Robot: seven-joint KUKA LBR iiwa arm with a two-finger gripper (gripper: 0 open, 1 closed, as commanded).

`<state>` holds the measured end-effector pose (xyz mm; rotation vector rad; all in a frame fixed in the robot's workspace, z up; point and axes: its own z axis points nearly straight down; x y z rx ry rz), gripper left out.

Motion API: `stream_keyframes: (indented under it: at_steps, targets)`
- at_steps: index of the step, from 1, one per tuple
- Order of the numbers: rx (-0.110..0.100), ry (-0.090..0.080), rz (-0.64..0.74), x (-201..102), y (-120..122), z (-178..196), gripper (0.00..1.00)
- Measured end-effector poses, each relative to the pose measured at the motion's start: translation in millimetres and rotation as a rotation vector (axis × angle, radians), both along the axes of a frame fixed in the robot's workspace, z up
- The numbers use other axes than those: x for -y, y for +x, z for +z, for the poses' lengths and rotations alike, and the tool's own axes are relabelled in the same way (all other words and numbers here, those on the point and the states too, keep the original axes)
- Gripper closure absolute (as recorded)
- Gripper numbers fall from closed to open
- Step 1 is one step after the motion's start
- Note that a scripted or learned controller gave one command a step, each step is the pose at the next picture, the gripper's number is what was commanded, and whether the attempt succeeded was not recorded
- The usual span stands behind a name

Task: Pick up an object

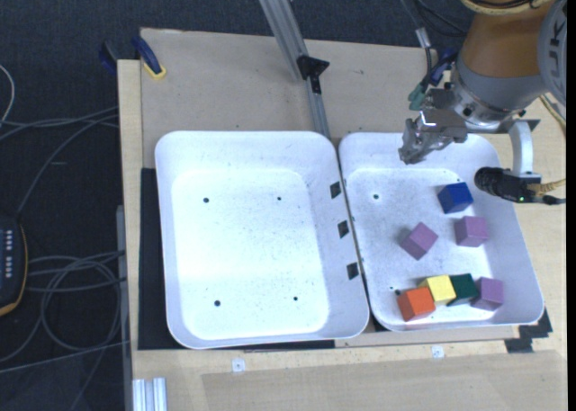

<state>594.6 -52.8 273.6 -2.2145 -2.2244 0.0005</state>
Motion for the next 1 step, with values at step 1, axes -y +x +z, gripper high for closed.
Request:
stream_keyframes:
  at_steps: [1]
  targets:
    - [0.000, 0.001, 0.001, -47.1, -9.2, -2.3, 1.00]
